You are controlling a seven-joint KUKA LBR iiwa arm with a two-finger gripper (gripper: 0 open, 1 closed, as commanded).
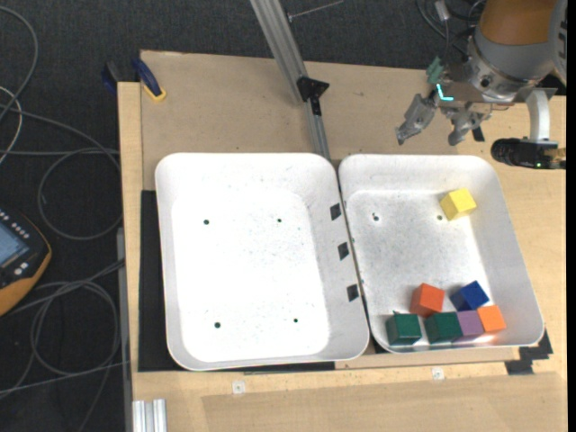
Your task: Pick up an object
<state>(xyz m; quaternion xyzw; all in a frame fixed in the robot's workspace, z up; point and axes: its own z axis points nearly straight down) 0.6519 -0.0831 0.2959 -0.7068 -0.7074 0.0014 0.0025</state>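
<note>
Gripper [436, 126] hangs at the upper right of the frame, above the bench just beyond the far rim of the right bin [513, 241], its two fingers spread apart with nothing between them. Candidate objects all lie in that bin: a yellow block [458, 202] alone near the upper right, and a tight cluster at the lower right corner, made of a red block [429, 298], blue block [471, 294], orange block [491, 318], purple block [469, 323] and two green blocks [423, 328].

Likely trouble: a descent into the cluster could jam a finger on a neighbour or shove the blocks against the wall (they sit touching). The yellow block looks the safer target, though it lies skewed, so misaligned fingers may nudge it aside.

Arm [522, 16] is cut off by the top edge, and the fingertips are small and hard to read.
</note>
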